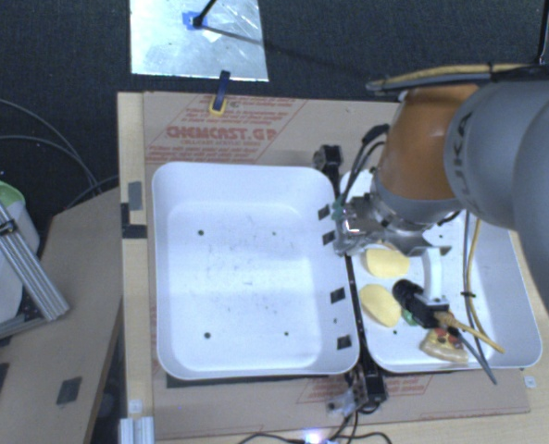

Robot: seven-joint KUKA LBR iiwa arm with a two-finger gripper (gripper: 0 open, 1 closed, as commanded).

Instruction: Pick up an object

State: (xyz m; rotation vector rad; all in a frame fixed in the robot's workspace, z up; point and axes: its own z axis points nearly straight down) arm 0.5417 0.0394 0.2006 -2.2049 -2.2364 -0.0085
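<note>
My gripper [359, 233] hangs low over the left part of the right bin [522, 339], close to the divide between the two bins, with the orange-banded wrist covering most of it. Just below and right of it lies a pale yellow rounded piece [386, 263], partly under the wrist. A second yellow piece [378, 304] lies nearer the front. A small pizza-slice toy [440, 344] sits at the bin's front edge. I see nothing between the fingers.
The left bin [246, 170] sits beside the right one, its rim next to the gripper. The arm's bulk hides the back and right of the right bin. A brown board lies under both bins.
</note>
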